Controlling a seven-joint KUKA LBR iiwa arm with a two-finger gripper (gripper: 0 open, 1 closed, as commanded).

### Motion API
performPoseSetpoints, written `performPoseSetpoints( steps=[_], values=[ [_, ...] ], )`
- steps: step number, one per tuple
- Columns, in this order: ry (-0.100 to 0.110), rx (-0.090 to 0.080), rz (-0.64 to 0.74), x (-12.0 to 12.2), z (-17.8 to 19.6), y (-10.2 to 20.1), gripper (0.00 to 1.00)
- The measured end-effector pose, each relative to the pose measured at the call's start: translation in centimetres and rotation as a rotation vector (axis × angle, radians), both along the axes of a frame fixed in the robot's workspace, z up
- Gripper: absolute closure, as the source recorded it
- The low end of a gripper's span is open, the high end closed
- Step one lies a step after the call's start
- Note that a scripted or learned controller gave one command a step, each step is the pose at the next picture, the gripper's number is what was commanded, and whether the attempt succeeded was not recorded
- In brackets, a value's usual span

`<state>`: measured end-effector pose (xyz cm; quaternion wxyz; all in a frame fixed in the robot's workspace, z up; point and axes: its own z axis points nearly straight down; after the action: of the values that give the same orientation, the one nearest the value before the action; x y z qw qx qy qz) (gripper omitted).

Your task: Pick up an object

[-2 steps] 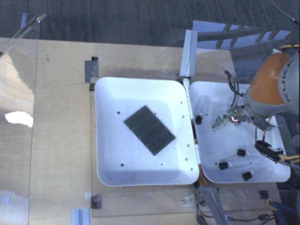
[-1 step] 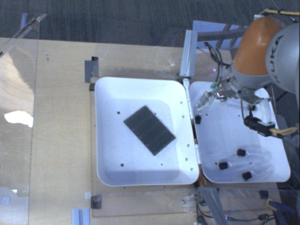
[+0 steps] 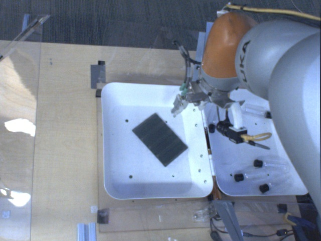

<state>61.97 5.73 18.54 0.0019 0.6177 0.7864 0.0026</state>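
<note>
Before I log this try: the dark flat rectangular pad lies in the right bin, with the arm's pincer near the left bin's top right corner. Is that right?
Not quite. The camera view shows the dark flat pad lying in the left bin, not the right one. The rest holds: the pincer is near the left bin's top right corner.

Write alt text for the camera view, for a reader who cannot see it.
A grey KUKA arm with an orange band reaches in from the right, its gripper over the upper right corner of the left white bin, where a dark flat rectangular pad lies. The right bin holds small black-capped items.
</note>
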Motion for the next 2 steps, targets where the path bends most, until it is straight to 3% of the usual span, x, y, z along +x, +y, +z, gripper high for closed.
performPoseSetpoints(
  steps=[1,2],
  values=[
    [-0.001,-0.002,-0.010,0.5,0.0,-6.3,0.00],
    [0.000,-0.002,0.053,-3.1,0.0,-11.3,0.00]
  ],
)
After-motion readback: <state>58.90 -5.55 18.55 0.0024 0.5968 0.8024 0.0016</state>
